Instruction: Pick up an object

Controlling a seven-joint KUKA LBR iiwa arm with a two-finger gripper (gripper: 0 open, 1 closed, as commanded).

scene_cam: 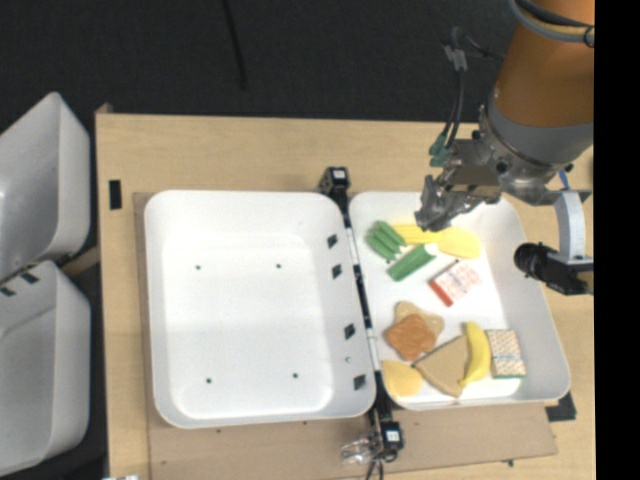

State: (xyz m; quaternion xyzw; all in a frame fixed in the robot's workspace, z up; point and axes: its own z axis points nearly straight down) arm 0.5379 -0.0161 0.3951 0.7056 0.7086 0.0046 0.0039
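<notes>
My gripper (436,218) hangs low over the back of the right bin (535,298), right above a yellow piece (447,240). Two green pieces (384,240) (411,262) lie just left of it. Further forward sit a red and white packet (454,284), a round brown biscuit (411,336), a tan wedge (443,366), a yellow banana (477,352), a pale yellow disc (401,376) and a patterned cracker block (505,352). Nothing shows between the fingers.
The left bin (245,303) sits beside the right one, with a black-clipped divider (355,288) between them. Two white boxes (35,288) stand off the bench at the far left. A black fixture (548,266) pokes in at the right bin's edge.
</notes>
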